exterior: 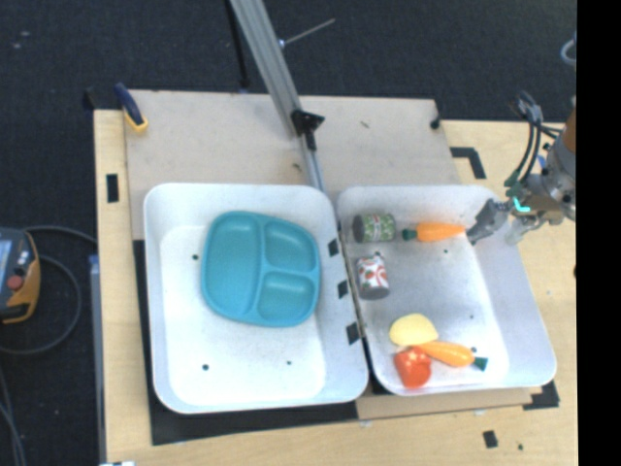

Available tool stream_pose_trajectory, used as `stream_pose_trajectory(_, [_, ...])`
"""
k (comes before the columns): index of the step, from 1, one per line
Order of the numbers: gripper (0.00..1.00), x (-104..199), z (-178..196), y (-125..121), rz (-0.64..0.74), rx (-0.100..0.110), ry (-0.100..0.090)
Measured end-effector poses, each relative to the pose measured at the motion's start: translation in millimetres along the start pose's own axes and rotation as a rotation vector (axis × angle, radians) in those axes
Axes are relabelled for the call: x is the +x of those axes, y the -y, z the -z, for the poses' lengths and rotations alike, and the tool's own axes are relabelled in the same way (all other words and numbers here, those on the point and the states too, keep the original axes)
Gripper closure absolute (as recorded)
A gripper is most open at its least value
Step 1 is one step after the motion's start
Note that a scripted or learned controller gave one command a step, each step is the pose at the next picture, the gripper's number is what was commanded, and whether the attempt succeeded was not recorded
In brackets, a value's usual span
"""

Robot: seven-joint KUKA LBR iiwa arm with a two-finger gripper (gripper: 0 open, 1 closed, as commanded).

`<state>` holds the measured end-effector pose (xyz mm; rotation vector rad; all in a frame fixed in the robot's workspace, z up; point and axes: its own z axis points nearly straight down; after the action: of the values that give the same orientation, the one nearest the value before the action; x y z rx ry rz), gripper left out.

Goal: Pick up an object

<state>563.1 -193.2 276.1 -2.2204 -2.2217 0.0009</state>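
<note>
Two white bins sit side by side on the counter, and all the candidates for this pick lie in the right bin. The left bin carries a teal divided plate, which I leave alone. In the right bin I count a small green can lying on its side near the far left corner, an orange carrot just beside it, a silver can a little nearer, and a cluster at the near edge: a yellow lemon-like piece, a red pepper or tomato, and a second carrot touching them.

My pincer hangs at the far right corner of that bin, its dark tip pointing toward the thick end of the upper carrot, close to it but apart. Nothing sits between its fingers. Whether they are spread or pressed together I cannot tell from this slant; the tip reads as one dark wedge.

I judge this to be the approach step, with no grasp made yet. The upper carrot looks like the nearest target. The next move calls for bringing the tip over the carrot's middle, turning the wrist so the fingers straddle its narrow width, then descending. The carrot is round and tapered, so it may roll or squirt out if I close off-centre.
</note>
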Motion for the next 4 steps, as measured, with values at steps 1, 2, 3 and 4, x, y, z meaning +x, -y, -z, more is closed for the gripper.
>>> stream_pose_trajectory(1, [0.0, -0.1, 1.2, -0.6, 0.0, -0.003, 0.001])
stream_pose_trajectory(2, [0.0, 2.6, -61.2, 2.9, -0.001, 0.004, 0.0])
stream_pose_trajectory(3, [0.0, 0.2, -124.4, 3.6, -0.001, 0.003, 0.001])
stream_pose_trajectory(4, [0.0, -1.1, -174.8, 2.7, -0.002, -0.004, 0.003])
